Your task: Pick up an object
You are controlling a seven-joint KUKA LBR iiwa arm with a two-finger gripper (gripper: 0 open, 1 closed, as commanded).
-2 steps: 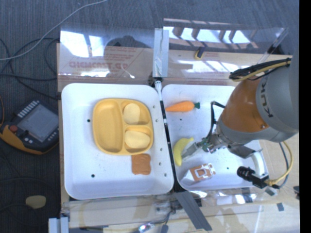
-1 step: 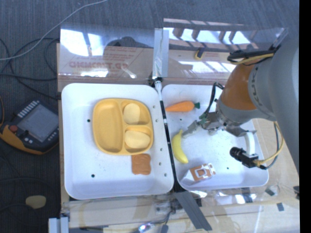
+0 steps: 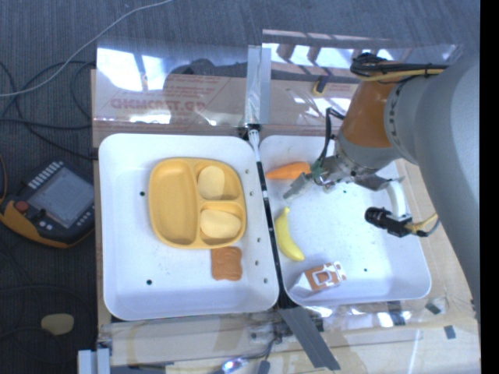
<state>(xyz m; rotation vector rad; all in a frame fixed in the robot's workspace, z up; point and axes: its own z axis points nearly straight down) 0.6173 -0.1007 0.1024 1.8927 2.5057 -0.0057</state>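
The gripper [image 3: 309, 179] reaches into the right white bin [image 3: 390, 283], just beside the long orange carrot [image 3: 287, 171] at the far left corner. The arm hides its tips, so I cannot tell its grip.

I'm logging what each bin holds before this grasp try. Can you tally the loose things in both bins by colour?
Yellow: 2, the divided yellow plastic tray and the yellow toy banana
Pale cream: 2, round food pieces in the tray
Orange: 1, the orange toy carrot
Brown: 1, the brown toast-like square
Orange-and-white: 1, the small packet
Total: 7
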